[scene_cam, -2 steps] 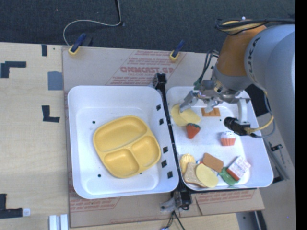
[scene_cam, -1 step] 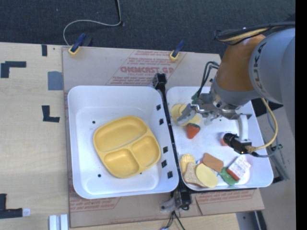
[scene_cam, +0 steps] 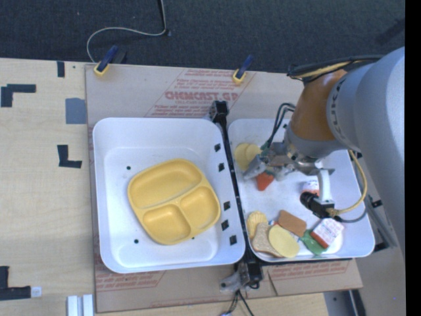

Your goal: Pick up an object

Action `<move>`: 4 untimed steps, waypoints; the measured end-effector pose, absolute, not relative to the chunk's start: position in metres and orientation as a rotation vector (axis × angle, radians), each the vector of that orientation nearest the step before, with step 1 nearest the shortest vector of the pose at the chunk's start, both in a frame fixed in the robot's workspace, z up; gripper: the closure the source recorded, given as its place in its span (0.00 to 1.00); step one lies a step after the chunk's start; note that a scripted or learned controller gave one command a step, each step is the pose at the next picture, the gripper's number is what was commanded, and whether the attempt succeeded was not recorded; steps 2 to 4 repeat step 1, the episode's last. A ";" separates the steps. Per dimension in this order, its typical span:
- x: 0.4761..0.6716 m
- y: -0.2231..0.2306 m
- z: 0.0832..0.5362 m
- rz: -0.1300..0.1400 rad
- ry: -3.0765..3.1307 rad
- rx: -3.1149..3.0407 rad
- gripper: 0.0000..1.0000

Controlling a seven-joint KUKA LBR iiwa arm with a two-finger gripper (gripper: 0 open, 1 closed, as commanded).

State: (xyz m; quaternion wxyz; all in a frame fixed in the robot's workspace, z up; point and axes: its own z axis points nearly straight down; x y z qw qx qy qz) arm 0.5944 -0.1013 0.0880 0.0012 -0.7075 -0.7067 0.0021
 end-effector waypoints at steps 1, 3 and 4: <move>0.594 -0.098 0.102 0.003 -2.221 -2.217 1.00; 0.594 -0.098 0.102 0.003 -2.221 -2.217 1.00; 0.594 -0.098 0.102 0.003 -2.221 -2.217 1.00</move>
